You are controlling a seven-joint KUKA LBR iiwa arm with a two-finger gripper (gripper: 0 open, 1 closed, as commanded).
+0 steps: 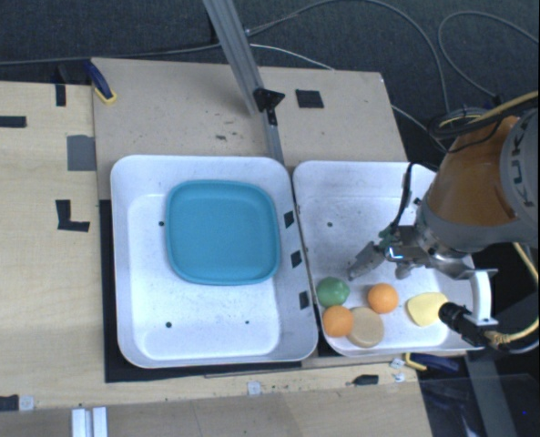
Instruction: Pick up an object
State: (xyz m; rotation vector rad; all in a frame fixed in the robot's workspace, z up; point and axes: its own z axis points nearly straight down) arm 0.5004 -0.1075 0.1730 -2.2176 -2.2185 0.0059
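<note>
Gripper (365, 264) fingers apart, gripping nothing, lower right of frame, just above round green ball (332, 291); orange balls (382, 298) beside it in right white bin (342, 189).

Open floor above clustered fruit (361, 309)

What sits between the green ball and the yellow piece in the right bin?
In the camera view, a small orange ball lies between the green ball and the pale yellow piece.
</note>
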